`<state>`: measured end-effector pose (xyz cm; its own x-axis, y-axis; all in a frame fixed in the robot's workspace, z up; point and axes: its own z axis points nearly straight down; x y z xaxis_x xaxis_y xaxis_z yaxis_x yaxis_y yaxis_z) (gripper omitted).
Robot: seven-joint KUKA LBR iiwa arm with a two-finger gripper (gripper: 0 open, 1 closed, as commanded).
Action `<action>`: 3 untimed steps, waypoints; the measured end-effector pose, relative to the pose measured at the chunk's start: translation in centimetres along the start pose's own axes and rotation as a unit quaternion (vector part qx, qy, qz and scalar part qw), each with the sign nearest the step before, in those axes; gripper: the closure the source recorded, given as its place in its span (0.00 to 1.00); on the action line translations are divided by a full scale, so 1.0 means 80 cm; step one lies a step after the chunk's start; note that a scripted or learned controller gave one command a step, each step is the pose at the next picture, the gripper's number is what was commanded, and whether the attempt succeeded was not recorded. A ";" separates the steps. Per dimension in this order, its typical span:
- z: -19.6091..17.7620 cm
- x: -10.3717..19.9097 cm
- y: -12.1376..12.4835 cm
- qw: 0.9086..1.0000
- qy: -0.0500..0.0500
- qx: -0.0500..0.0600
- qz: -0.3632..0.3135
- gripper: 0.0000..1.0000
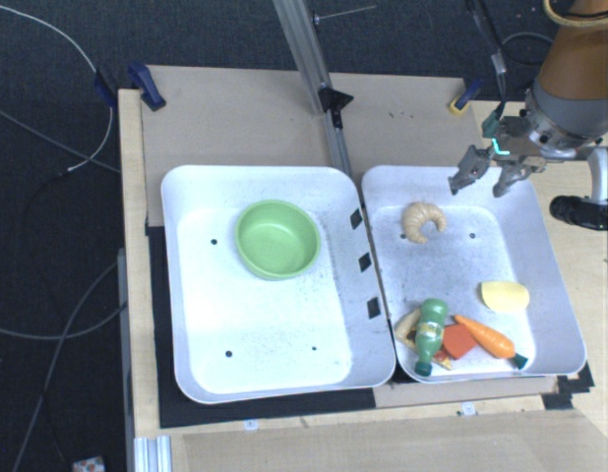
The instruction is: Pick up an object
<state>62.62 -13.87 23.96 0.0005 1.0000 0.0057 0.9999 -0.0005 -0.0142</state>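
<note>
We see the pickable things spread over the two white bins. In the left bin [196, 362] a light green bowl [276, 239] sits upright, alone, toward the far half. In the right bin [550, 264] a pale tan croissant [423, 219] lies near the far end, curled with its tips pointing toward the near side. A yellow, rounded, lemon-like piece [505, 296] rests by the right wall. At the near end things crowd together: a green bottle [429, 334] lying down, an orange carrot [486, 336] beside it, a red piece [456, 342] between them, touching both, and a pale yellowish piece [407, 326] at the bottle's left.
</note>
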 end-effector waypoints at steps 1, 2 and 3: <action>-0.004 0.000 0.001 1.000 -0.001 -0.003 0.000 0.00; 0.052 0.008 0.006 1.000 -0.001 0.000 -0.001 0.00; 0.105 0.009 0.005 1.000 0.000 0.000 0.000 0.00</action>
<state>62.89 -13.09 15.52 0.0006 1.0000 0.0050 0.9999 -0.0006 -0.0139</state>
